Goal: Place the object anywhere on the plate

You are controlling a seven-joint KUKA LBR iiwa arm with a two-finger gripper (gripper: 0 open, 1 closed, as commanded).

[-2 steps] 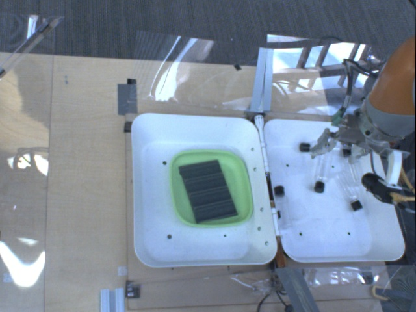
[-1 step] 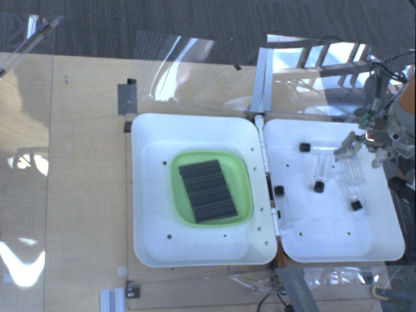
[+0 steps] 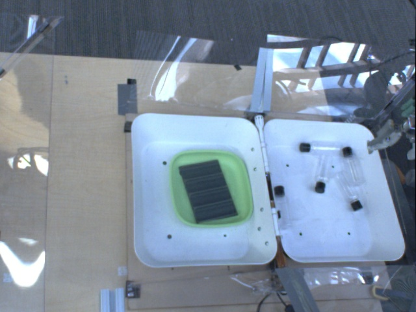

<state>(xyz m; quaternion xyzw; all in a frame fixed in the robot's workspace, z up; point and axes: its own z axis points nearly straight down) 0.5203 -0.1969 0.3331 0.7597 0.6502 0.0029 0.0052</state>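
Block (image 3: 207, 191) on green plate (image 3: 242, 174), well apart from end effector (image 3: 380, 142)

Arm (image 3: 396, 112) cut off at right edge (blurred)

Single fixed camera, mounted high above the bench (image 3: 65, 174), looking down at a slight slant. Far enough back to take in both white bins whole: left bin (image 3: 146, 239) at frame centre, right bin (image 3: 383, 239) toward the right edge. Dark carpet floor (image 3: 162, 12) runs across the top of frame, bench wood fills the left side.
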